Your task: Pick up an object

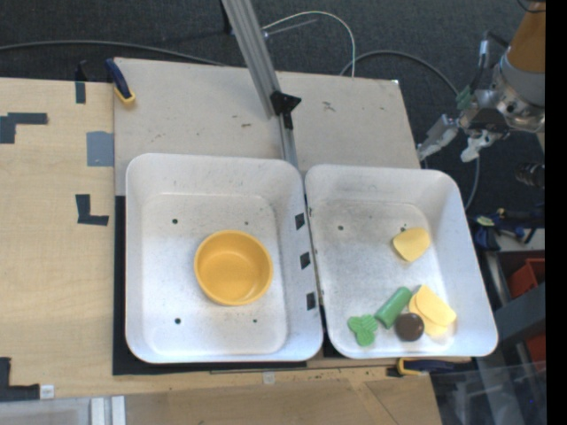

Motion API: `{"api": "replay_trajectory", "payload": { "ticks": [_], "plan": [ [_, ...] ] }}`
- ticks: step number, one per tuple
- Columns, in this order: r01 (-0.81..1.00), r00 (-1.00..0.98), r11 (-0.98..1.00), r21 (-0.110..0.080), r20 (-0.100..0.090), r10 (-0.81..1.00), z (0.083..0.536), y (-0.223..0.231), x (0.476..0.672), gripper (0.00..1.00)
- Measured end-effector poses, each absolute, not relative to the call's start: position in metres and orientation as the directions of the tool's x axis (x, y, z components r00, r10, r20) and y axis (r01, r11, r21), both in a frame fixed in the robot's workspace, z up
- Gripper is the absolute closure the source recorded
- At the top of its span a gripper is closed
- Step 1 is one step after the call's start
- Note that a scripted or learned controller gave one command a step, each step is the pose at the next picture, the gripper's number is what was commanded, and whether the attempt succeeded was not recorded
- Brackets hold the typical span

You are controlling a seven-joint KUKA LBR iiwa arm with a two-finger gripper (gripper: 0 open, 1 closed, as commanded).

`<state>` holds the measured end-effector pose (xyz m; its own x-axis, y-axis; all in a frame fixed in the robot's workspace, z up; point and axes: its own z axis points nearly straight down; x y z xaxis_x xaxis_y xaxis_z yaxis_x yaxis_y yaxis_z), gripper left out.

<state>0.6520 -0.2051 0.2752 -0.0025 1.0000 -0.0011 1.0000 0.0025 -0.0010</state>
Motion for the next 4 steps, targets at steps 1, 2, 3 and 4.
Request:
{"api": "replay_trajectory", "payload": {
  "ticks": [1,2,3,4],
  "plan": [
    [1.000,-0.002,0.002,-0.002,-0.001,1.000,0.275,-0.205,0.652,0.00],
    [1.000,-0.002,0.002,-0.007,0.000,1.000,0.218,-0.203,0.642,0.00],
    [1.000,-0.003,0.003,-0.006,0.000,1.000,0.172,-0.198,0.645,0.00],
    [1.000,-0.002,0.002,-0.005,0.000,1.000,0.128,-0.199,0.643,0.00]
  ]
}}
